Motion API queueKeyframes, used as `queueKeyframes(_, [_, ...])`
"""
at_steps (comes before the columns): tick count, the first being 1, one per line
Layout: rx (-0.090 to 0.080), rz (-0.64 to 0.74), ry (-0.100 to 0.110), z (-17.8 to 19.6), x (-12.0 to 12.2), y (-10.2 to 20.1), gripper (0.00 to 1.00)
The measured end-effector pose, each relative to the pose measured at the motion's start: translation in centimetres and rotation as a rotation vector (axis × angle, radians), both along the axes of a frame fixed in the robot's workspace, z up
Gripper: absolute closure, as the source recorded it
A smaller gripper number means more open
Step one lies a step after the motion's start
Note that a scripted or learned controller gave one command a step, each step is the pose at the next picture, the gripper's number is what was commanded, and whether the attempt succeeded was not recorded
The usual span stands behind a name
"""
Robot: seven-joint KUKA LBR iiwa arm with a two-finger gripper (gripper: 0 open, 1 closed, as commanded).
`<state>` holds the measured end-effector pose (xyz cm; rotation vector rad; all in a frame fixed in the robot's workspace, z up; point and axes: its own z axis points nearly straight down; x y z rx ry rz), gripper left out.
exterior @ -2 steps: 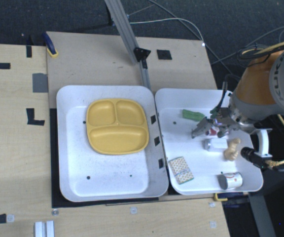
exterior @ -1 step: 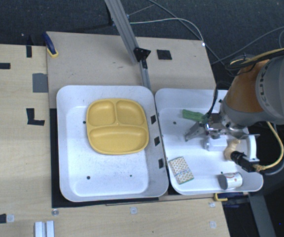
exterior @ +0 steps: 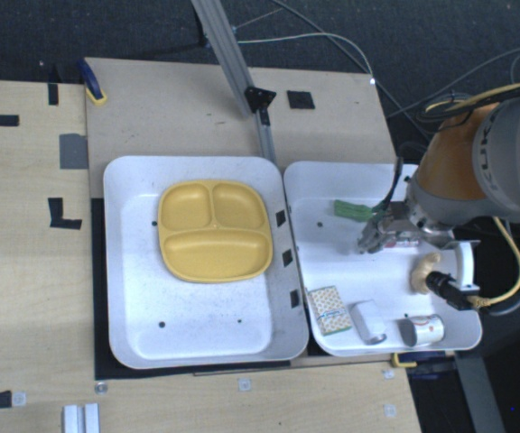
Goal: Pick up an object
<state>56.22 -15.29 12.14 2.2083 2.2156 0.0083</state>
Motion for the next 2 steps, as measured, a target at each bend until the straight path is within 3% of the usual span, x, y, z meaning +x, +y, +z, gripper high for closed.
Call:
queueKeyframes(1, [0.005, -0.002, 0.012, 4.4, 0.3, -0.5, 1.00])
queueKeyframes(2, [0.004, -0.002, 0.009, 9.5, 1.4, -0.9, 1.00])
